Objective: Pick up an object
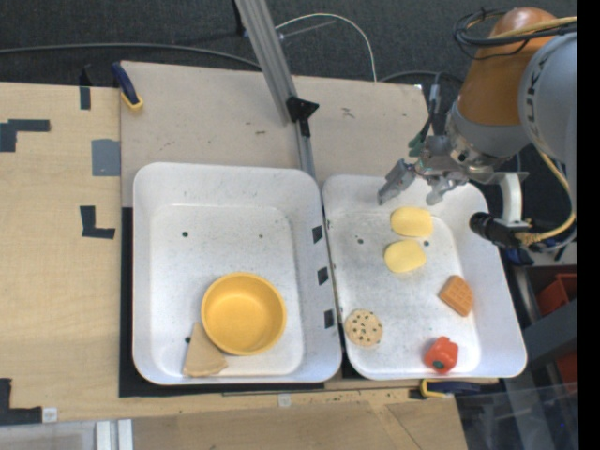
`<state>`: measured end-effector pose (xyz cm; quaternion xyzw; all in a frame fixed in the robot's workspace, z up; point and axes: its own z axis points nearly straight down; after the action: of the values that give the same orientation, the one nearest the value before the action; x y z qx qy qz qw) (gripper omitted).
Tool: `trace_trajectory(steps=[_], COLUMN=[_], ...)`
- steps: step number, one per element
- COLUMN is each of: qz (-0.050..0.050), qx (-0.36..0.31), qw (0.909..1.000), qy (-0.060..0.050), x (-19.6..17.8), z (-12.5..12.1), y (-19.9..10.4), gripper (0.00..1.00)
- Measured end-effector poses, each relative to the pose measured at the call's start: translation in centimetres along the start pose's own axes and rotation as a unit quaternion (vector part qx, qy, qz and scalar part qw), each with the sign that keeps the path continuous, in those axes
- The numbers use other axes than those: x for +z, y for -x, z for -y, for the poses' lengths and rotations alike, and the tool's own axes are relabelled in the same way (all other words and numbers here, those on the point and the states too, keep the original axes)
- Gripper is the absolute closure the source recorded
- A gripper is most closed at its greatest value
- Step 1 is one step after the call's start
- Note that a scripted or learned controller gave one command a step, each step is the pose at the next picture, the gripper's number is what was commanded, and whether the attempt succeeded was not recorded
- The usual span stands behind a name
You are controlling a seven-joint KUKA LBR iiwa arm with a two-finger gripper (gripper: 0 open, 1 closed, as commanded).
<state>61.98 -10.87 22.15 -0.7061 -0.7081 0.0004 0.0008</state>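
Note:
My gripper (413, 189) hangs over the far end of the right bin (487, 354), open, with nothing between its fingers. Just below it lie two pale yellow lumps, one (412, 221) close under the fingertips and another (405, 257) nearer the camera. An orange cracker-like wedge (457, 295) rests by the bin's right wall. A round cookie (363, 328) lies at the front left of this bin, and a red pepper-like piece (442, 353) at the front right.
The left bin (159, 251) holds a yellow bowl (244, 313) with a tan triangular slice (202, 356) tucked beside it at the front. A metal pole (272, 50) slants down to the gap between the bins. Cables (520, 232) hang by the arm at the right.

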Motion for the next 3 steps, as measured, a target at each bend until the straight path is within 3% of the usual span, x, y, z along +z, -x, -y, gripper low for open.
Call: trace_trajectory(steps=[1, 3], qz=[0.0, 0.001], qx=[0.0, 0.001], qw=[1.0, 1.0], qy=[0.0, -0.003], x=[0.0, 10.5], z=[0.0, 0.4], y=[0.0, 0.4], gripper=[0.0, 0.0])
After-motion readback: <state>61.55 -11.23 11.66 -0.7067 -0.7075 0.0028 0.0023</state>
